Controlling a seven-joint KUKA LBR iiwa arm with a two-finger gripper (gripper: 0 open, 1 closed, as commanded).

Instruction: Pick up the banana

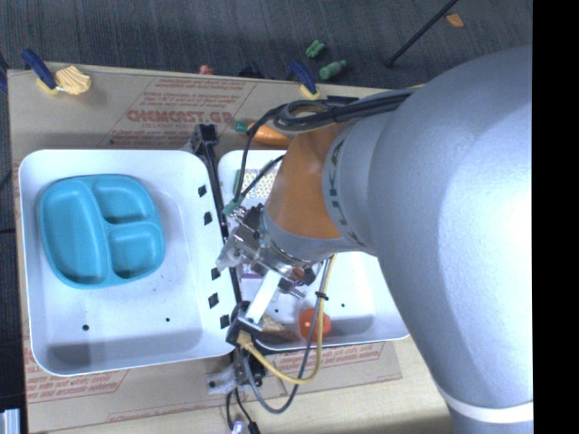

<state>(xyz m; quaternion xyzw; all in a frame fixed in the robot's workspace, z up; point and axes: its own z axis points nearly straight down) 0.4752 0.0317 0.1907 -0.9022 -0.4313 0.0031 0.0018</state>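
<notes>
In the left bin [54, 342] lies a blue tray [99, 229], well apart from the work; in the right bin [384, 319] the arm [380, 179] covers most of the floor, and the hand [262, 297] sits low by the near left corner; whether it is spread or pressed together I cannot tell. A red-orange thing [314, 322] lies just beside it; a brownish-yellow shape [271, 332], perhaps the banana, lies against the front wall. The risk, as I judge it: so close to wall and corner, the hand may strike the rim, or close on the red-orange thing instead.
</notes>
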